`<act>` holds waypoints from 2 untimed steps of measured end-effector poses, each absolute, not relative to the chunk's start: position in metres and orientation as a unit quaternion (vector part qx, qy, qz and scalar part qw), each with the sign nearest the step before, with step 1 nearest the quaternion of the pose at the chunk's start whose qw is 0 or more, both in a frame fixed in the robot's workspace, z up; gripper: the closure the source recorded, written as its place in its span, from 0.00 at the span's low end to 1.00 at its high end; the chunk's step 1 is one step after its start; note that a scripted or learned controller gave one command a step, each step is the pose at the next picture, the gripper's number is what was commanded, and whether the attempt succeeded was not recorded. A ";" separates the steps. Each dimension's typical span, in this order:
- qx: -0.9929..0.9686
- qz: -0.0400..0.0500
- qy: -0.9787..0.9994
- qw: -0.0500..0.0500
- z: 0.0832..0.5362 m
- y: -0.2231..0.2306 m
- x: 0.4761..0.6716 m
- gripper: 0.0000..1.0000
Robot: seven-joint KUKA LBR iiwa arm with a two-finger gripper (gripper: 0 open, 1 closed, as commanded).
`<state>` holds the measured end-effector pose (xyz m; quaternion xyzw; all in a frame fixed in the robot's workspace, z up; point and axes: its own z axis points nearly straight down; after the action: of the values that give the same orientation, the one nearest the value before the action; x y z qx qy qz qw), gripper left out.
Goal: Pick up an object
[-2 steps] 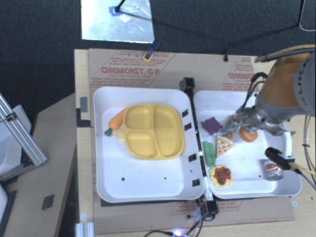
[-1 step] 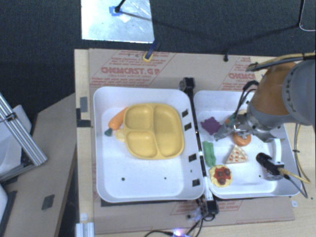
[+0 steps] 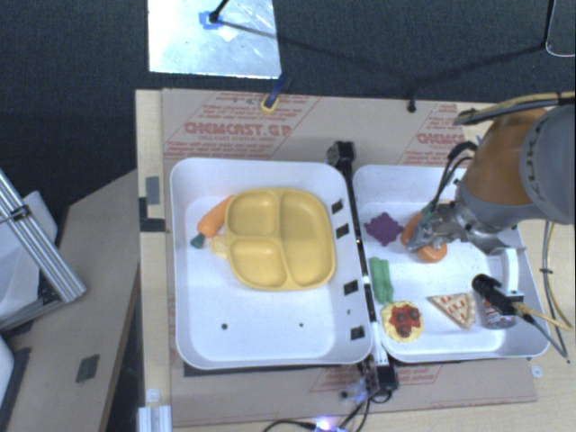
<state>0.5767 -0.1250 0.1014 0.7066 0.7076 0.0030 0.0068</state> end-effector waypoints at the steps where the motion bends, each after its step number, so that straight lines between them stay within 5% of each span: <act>1: 0.706 0.001 0.708 0.002 0.150 -0.122 0.570 1.00; 2: 0.706 0.002 0.709 0.003 0.214 -0.123 0.574 1.00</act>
<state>0.5737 -0.1228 0.2144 0.7055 0.7087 0.0023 0.0034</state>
